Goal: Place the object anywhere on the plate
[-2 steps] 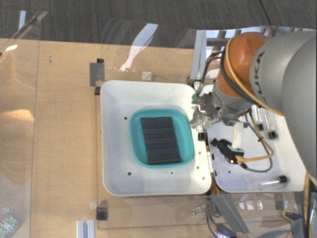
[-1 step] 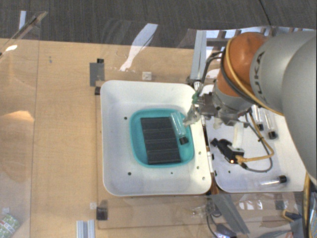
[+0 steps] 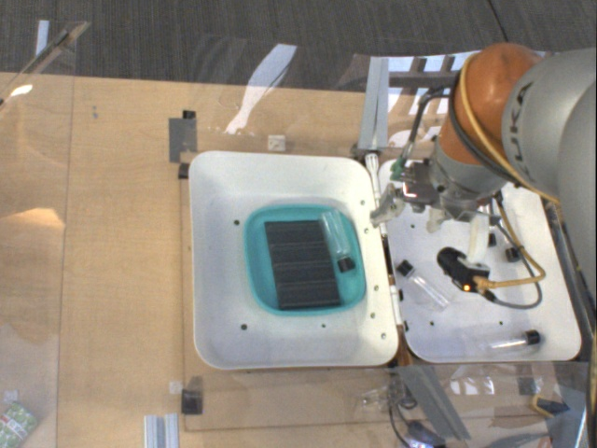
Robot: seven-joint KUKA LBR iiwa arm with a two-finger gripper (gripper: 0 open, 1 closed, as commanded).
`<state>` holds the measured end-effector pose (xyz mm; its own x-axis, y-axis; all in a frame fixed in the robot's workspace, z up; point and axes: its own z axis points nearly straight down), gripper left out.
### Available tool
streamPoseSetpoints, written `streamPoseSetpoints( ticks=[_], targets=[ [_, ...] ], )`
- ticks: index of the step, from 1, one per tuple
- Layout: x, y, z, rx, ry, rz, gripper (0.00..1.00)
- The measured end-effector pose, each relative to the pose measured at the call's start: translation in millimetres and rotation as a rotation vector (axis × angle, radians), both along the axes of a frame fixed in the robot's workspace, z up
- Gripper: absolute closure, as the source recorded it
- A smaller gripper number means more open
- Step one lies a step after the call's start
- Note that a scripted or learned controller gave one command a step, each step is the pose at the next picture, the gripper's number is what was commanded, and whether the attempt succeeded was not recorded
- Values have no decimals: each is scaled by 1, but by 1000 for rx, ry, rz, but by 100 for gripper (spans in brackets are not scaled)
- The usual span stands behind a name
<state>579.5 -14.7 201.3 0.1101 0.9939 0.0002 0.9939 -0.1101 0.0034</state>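
A teal plate (image 3: pixel 259 267) lies in the middle of the left bin (image 3: pixel 219 325). On it rests a dark ridged rectangular pad (image 3: pixel 301 264). A clear tube with a black cap (image 3: pixel 339 241) lies along the pad's right side, also on the plate. My gripper (image 3: pixel 455 226) hangs over the upper part of the right bin (image 3: pixel 560 329), below the orange-banded wrist. I cannot see anything between its fingers. Beneath it in the right bin lie a small black piece (image 3: pixel 404 269) and a clear tube (image 3: pixel 429 292).
Another clear tube with a black cap (image 3: pixel 516 342) lies near the right bin's front edge. The rim between the two bins (image 3: pixel 389 278) runs just left of the gripper. A metal post (image 3: pixel 374 110) stands behind the bins.
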Motion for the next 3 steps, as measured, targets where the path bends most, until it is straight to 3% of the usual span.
streamPoseSetpoints(
  ticks=[1, 2, 3],
  targets=[
    [-17, -46, 72, 0, -3, -106, 0],
    [-11, -111, 159, -1, -3, -148, 0],
    [-49, -167, 219, -1, -4, -286, 0]
  ],
)
